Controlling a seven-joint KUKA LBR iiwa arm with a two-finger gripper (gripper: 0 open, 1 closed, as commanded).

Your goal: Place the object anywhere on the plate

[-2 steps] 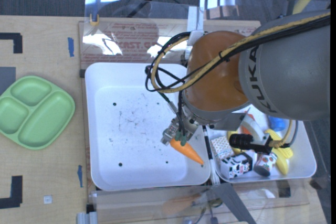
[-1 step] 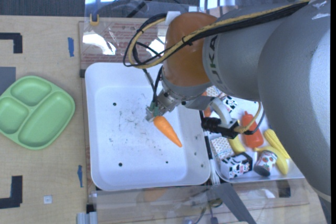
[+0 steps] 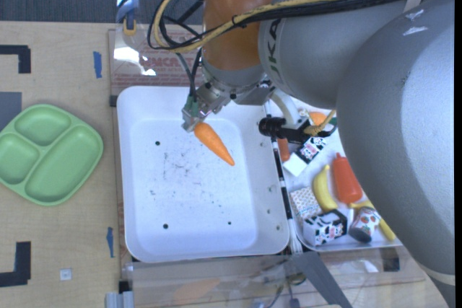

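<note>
The left white bin point(image 3: 195, 227) is lying with its near rim close to the surface's point(image 3: 58, 242) front edge, and its scuffed floor is offering open room on all sides. To the right, the second bin point(image 3: 339, 245) is carrying a banana point(image 3: 323, 191), a red pepper point(image 3: 346, 180) and small patterned items crowded together. The green plate point(image 3: 47, 153), divided into three compartments, is resting on the surface well apart to the left. The carrot point(image 3: 214, 142), orange, tapered and pointing down-right, is sitting in the left bin's far half. The gripper point(image 3: 193, 115) is touching its blunt end; whether the gripper is gripping it cannot be told.
</note>
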